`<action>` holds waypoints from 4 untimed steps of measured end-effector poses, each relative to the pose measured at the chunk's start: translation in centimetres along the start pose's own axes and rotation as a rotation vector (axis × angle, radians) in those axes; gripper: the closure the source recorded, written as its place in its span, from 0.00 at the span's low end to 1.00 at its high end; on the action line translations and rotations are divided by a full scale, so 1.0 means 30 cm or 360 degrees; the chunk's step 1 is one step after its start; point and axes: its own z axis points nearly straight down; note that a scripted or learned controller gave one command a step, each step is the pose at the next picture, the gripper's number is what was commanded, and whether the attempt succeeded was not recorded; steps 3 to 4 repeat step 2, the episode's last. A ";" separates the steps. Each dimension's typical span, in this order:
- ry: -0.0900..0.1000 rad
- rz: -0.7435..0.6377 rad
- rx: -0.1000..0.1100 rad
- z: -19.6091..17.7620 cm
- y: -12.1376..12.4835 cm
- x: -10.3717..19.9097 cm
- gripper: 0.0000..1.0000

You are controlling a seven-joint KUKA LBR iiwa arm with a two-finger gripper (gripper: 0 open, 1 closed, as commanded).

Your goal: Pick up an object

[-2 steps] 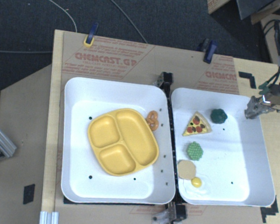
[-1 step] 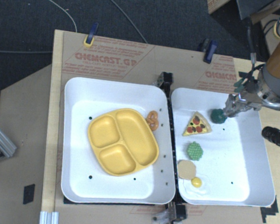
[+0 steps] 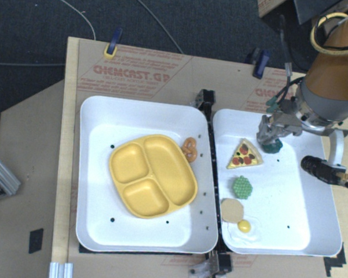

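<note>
A desk [image 3: 145, 69] topped with a brown printed board carries two shallow white plastic bins side by side. The grey arm with its orange band [image 3: 342, 61] reaches in from the right and points its hand [image 3: 270, 136] down into the far part of the right bin [image 3: 315, 215], near that bin's back wall. Directly beneath the hand's tip lies a small dark teal rounded piece [image 3: 275, 147], partly hidden by the hand. The two look to be touching or very nearly so. I cannot tell from this slanted view whether the hand is open or closed, or whether it has hold of the teal piece.

Just in front of the hand and to its left lies a toy pizza slice with red and dark toppings [image 3: 245, 155], flat on the bin floor. Nearer the front sit a bumpy green round toy [image 3: 241, 187], then a flat tan disc [image 3: 232, 210], and then a toy fried egg with a yellow yolk [image 3: 245, 228], which touches the disc's front edge.

The left bin [image 3: 90, 156] holds a yellow three-compartment plastic plate [image 3: 152, 175], set at an angle. A small brown pretzel-shaped toy [image 3: 190, 148] lies just beside its far right corner.
</note>
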 end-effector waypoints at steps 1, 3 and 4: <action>-0.0002 -0.0001 -0.0009 -0.025 0.043 0.195 1.00; -0.0003 0.0000 -0.0008 -0.027 0.043 0.388 1.00; -0.0003 0.0000 -0.0008 -0.027 0.043 0.388 1.00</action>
